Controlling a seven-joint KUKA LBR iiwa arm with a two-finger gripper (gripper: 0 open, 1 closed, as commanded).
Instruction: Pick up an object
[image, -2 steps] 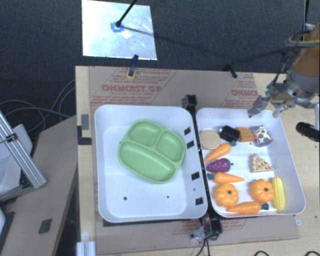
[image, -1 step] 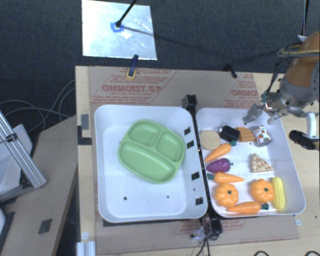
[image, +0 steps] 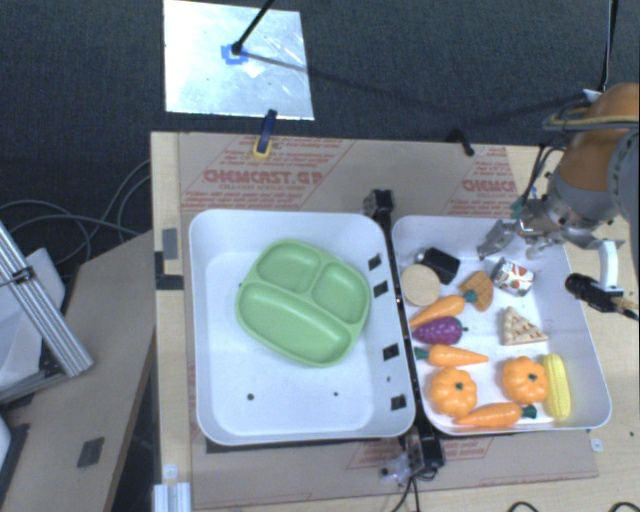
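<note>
the gripper (image: 508, 240) hangs over the upper part of the right bin (image: 590, 345), its fingers spread apart with nothing between them. just below it lies a small red-and-white toy (image: 516, 277), its long axis running left to right. a toy carrot (image: 438, 311) beside it slants up toward the right. the left bin (image: 220, 300) holds a green divided plate (image: 303, 301).

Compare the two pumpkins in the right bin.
The left pumpkin lies nearer the divider, below a carrot; the right pumpkin sits beside the yellow corn, below a wedge-shaped piece. The left pumpkin looks slightly bigger. Both are orange, round and ribbed.
</note>
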